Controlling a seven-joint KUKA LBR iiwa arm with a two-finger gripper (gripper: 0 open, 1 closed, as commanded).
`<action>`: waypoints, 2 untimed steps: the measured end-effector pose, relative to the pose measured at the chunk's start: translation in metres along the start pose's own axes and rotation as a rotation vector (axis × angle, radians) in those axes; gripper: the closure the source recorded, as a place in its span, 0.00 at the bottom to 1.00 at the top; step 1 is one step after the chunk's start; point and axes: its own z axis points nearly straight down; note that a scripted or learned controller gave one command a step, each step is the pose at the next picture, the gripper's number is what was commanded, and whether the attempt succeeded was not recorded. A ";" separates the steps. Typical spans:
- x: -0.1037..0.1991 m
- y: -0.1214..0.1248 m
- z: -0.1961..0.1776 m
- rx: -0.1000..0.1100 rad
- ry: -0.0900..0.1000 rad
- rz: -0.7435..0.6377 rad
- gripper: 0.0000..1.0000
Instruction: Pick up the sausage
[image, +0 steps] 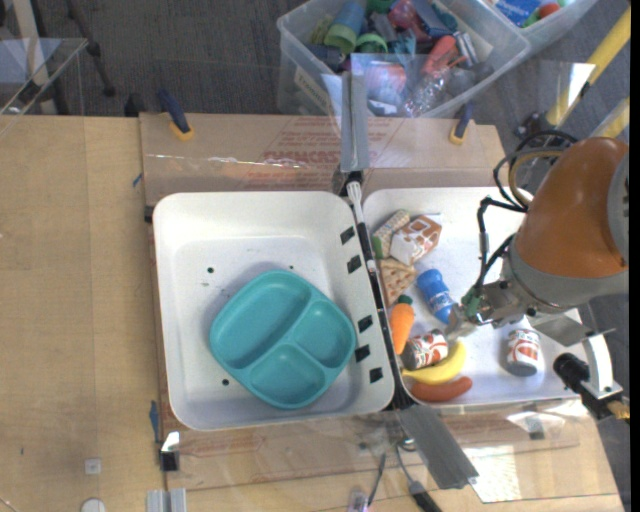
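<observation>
Sausage (441, 389) sat under the banana (440, 368), so we figured: come in low, avoid banana. Jaws (468, 312), couldn't tell whether spread.

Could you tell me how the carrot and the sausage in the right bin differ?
The carrot is orange with a green top; the sausage is reddish-brown. The carrot lies lengthwise beside the divider, while the sausage lies crosswise near the bin's front wall, under the banana. Both are elongated and lie flat in the right bin.
</observation>
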 end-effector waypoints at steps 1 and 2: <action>0.000 0.000 0.000 0.000 0.000 0.000 0.00; -0.013 -0.009 0.024 0.001 0.001 -0.321 0.00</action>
